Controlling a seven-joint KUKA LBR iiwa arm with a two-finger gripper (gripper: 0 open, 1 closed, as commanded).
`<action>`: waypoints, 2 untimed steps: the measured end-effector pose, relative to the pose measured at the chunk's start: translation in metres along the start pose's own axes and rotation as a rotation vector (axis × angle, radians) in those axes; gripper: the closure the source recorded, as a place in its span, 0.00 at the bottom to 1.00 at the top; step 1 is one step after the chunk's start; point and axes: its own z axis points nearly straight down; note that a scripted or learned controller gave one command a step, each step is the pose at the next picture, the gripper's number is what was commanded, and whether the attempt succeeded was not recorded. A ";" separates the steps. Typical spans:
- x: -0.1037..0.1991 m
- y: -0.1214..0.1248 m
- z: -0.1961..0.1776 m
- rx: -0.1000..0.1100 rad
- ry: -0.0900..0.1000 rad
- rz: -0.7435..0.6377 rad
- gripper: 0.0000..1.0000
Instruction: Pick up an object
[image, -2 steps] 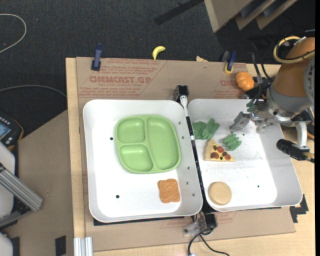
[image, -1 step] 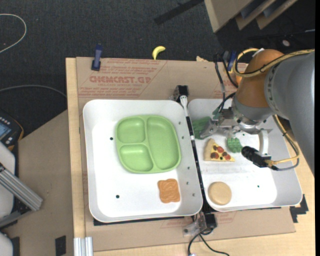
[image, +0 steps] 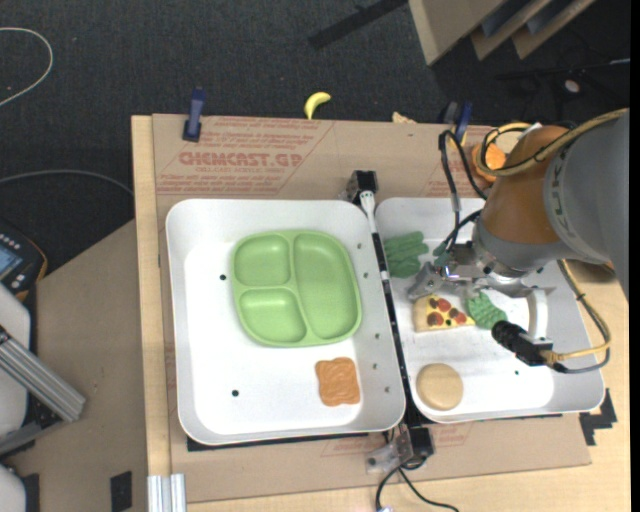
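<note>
Gripper (image: 437, 277), at the end of the grey arm (image: 590, 200) with its orange band (image: 520, 205), hangs low inside the right bin (image: 570, 385), just above the toy pizza slice (image: 440, 314); whether it is released or clenched cannot be told, as the wrist hides the tips.

Nearest the viewer, at 6 o'clock of the right bin, lies a round tan bun (image: 439, 386). In the left bin (image: 195, 330), an orange waffle-textured piece (image: 338, 381) rests at about 5 o'clock.

Farther up, the pizza slice, yellow with red spots, sits near the middle of the right bin, at 6 o'clock of the gripper. A green leafy piece (image: 486, 309) lies just beside it at 3 o'clock, partly under the wrist. A black cable fitting (image: 520, 342) hangs from the arm over this bin.

The green divided plate (image: 297, 287), with three compartments, occupies the centre of the left bin.

A second green leafy piece (image: 404, 253) lies at 11 o'clock of the gripper, near the bin's left wall.

Farthest, on the brown table (image: 250, 150), a blue clamp (image: 194, 115) and a small yellow banana (image: 317, 103) sit at the far edge.
</note>
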 end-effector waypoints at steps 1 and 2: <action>0.068 -0.061 -0.105 -0.011 0.001 -0.008 0.00; 0.144 -0.102 -0.125 -0.002 0.002 -0.009 0.00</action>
